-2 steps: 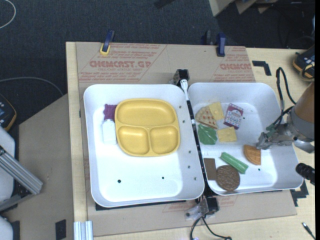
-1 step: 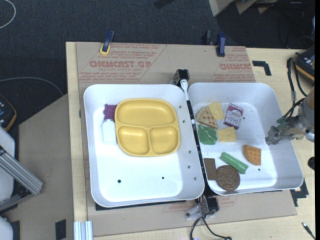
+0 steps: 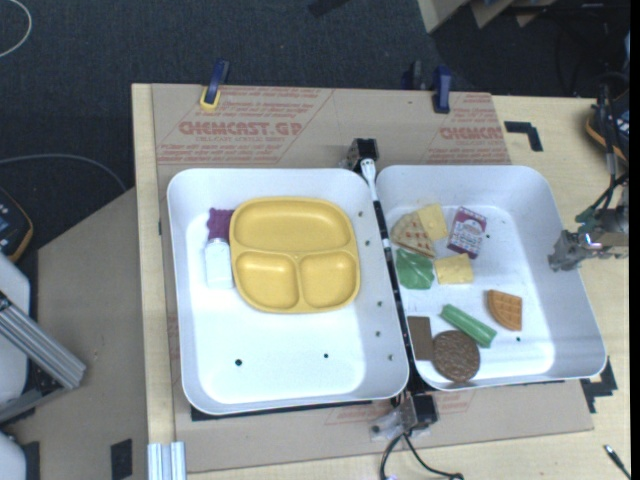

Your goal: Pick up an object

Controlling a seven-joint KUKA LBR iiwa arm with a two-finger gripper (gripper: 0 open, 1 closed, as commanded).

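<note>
Lying well left of gripper (image 3: 570, 251): orange waffle (image 3: 505, 309)

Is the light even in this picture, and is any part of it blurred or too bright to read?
In the camera view, the left bin and right bin look very bright, nearly washed out, with a bluish tint; the yellow tray stays clear; the gripper at the right looks small and soft; the floor above is dark.

"CHEMCAST GP" in red on the brown board (image 3: 300, 118).
</note>
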